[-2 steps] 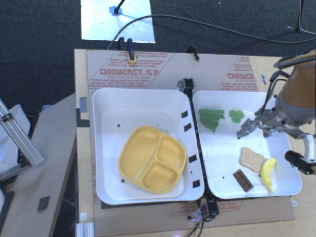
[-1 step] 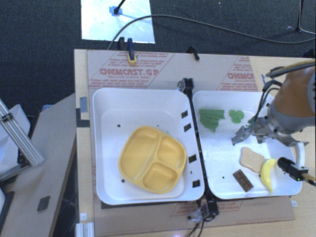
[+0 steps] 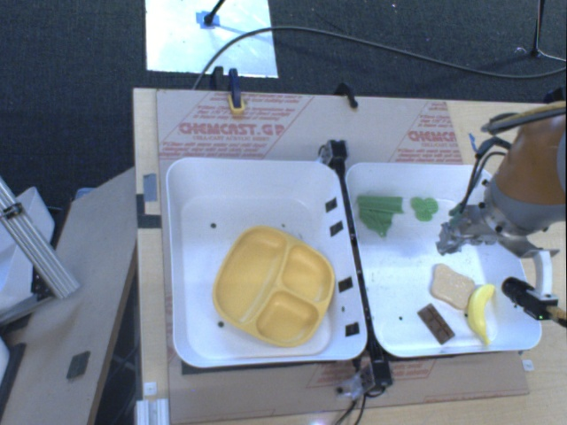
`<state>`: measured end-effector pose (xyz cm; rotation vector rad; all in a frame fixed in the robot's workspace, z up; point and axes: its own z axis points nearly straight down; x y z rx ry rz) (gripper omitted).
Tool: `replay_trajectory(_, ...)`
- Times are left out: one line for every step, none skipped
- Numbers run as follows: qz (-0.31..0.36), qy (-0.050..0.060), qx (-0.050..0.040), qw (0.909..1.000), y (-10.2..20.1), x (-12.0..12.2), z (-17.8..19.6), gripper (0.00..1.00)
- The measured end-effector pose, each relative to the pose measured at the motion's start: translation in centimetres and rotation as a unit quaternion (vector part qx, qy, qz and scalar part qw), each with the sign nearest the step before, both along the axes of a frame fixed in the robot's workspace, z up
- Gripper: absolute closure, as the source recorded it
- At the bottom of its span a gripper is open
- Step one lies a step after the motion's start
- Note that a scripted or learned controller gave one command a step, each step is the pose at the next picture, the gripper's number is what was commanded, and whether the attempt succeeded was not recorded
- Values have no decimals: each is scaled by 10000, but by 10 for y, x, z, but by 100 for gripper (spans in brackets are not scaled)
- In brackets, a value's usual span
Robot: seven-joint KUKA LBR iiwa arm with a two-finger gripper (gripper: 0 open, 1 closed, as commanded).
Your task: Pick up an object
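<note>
The arm [image 3: 532,171] reaches in from the right and hangs over the right bin [image 3: 390,330]. Its end effector [image 3: 456,235] sits low over the bin's middle, just right of the green pieces and just above the slice of bread. The end effector is too small and dark here to tell whether it is open or closed, and nothing can be seen gripped in it.

The right bin holds five things. A flat green leafy piece [image 3: 379,212] lies near the bin's back left, with a smaller green piece [image 3: 424,208] just beside it to the right. Toward the front right lies a slice of bread [image 3: 452,286], with a yellow banana [image 3: 480,312] touching its right edge. A small brown bar [image 3: 436,323] lies just in front of the bread, apart from the banana.

The left bin [image 3: 204,202] holds a yellow divided tray [image 3: 274,285], turned at an angle, with three compartments. Both bins rest on a surface [image 3: 266,122] covered with a sheet printed with red lettering.
</note>
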<state>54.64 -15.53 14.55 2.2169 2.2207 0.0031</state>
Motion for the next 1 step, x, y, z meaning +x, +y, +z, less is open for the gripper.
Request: replay_trajectory(10,-12,-2,10000,-2,4,44,100)
